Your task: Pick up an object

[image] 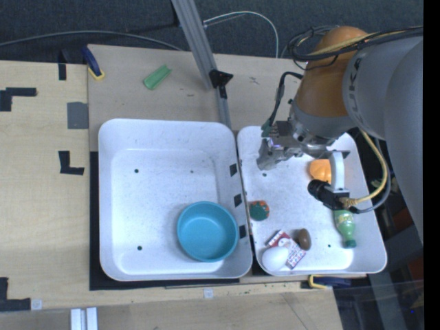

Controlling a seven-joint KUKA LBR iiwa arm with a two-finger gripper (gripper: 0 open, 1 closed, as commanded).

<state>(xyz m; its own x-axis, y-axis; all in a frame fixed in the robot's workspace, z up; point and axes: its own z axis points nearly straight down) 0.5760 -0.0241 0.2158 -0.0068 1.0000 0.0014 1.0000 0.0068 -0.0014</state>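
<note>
My gripper (267, 158) hangs over the upper left part of the right bin (289, 191), near the divider between the bins. Nothing shows between its fingers. Below it lies a small green and red object (258, 210). At the bin's front sit a white egg-like ball (274, 258), a red and white packet (287, 248) and a brown nut-like piece (303, 238). An orange object (320, 169) sits to the gripper's right, partly behind the arm. A green bottle (345, 227) lies at the right wall.
The left bin (137, 157) holds a blue bowl (206, 230) at its front right. A green block (157, 77) lies on the bench behind the bins. A grey pole (199, 40) slants down to the divider. The arm's grey and orange body (344, 74) covers the back right.
</note>
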